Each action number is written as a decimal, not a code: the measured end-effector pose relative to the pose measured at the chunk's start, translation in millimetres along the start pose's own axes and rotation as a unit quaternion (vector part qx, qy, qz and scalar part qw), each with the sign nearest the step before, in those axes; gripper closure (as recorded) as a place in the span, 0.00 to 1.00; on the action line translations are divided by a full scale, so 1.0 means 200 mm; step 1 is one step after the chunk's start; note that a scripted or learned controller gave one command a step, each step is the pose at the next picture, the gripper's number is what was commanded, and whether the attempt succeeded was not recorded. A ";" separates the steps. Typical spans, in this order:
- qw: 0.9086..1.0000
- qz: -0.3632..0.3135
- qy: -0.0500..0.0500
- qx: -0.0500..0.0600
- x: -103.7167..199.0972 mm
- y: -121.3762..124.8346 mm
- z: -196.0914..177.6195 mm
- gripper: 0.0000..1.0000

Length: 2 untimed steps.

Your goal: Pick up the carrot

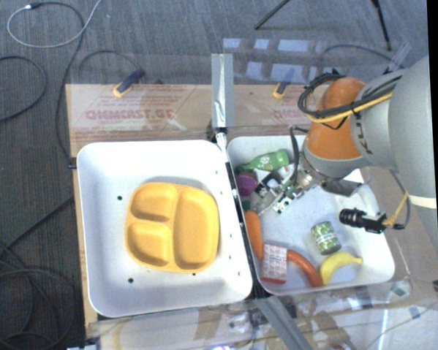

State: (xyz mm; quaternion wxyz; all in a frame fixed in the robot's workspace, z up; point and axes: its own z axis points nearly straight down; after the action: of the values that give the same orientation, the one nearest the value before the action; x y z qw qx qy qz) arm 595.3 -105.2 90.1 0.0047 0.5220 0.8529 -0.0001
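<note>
The carrot (253, 234) is a short orange piece lying lengthwise along the left wall of the right bin (375, 221), just below the middle. My gripper (273, 193) hangs low over the upper left part of that bin, a little above and to the right of the carrot's top end. I see nothing held in it. The arm's orange band (337, 128) and grey body come in from the right.
A purple vegetable (245, 184) and a green bottle (269, 160) lie close to the gripper. A red-and-white packet (275, 263), an orange-red sausage-like piece (304, 268), a banana (339, 265) and a green can (325, 237) fill the bin's lower part. The left bin (108, 286) holds a yellow divided tray (174, 225).
</note>
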 end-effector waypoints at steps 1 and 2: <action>1.000 -0.016 -0.001 -0.003 0.10 -0.25 -0.01 0.00; 0.999 -0.054 -0.003 -0.005 0.20 -0.44 -0.01 0.00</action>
State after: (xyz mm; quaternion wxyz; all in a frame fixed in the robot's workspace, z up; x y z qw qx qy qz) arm 498.3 -109.3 91.2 0.0102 0.4752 0.8798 0.0025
